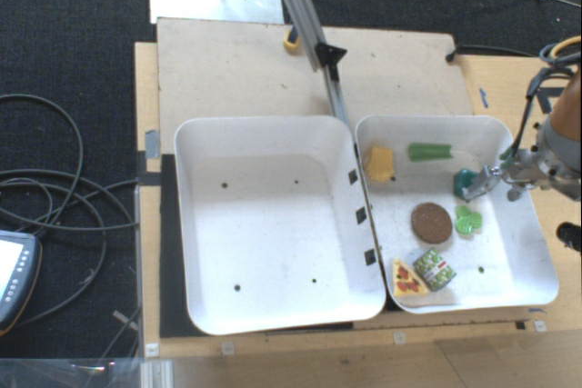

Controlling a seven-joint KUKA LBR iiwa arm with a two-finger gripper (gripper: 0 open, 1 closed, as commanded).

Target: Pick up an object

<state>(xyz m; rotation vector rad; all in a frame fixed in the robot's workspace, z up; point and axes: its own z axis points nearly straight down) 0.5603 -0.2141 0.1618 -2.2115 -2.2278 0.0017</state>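
The fingers point(469, 186) are hanging low over the right bin point(523, 282), close to its right wall and about midway along it — teal-tipped, reaching in from the right edge of the surface point(227, 68). Whether they are apart or together I cannot tell; nothing is visibly sitting between them.

The nearest candidate is the small light-green piece point(468, 220), lying just beside the tips on the side toward the bin's near edge. The brown disc point(431, 223) is sitting next to that piece, a little further toward the divider between the 2 bins. The dark green bar point(429, 152) is lying near the far wall, off to the far-left of the fingers, its long axis running roughly parallel to that wall. The yellow block point(380, 164) is resting in the far-left corner, well apart from the tips, and the triangular wedge point(408, 278) with the green-and-red packet point(437, 269) touching it is lying near the near edge.

Judging from this, the coming move is probably turning on a short shift toward the near edge — the light-green piece is closest, though small and pressed close to the disc.
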